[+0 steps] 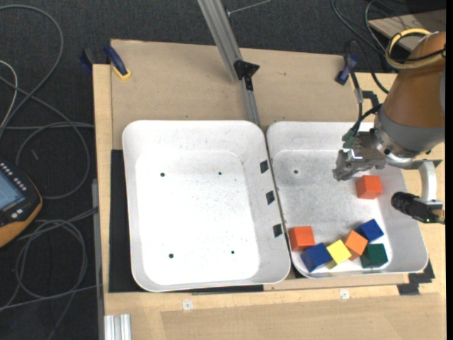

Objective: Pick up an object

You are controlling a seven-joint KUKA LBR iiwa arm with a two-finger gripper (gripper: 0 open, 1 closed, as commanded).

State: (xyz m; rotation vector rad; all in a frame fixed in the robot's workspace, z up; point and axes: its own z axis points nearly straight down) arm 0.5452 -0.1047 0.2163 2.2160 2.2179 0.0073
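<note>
Lying square-on beside the gripper [348, 166], orange cube [369, 187]; jaws' state unclear.

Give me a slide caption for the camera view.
Claw over the right bin beside a lone orange block; six more blocks cluster at its near edge.

A robotics lab: loose cables [42, 112] on dark carpet [297, 13], clamped bench [184, 83].

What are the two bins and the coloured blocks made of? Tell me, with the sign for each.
Right bin and left bin: likely moulded plastic, white and matte, with rounded corners and raised rims. Blocks such as the orange one by the claw: painted wood or hard plastic, judging by crisp edges and flat solid colour; which one is unclear.
</note>
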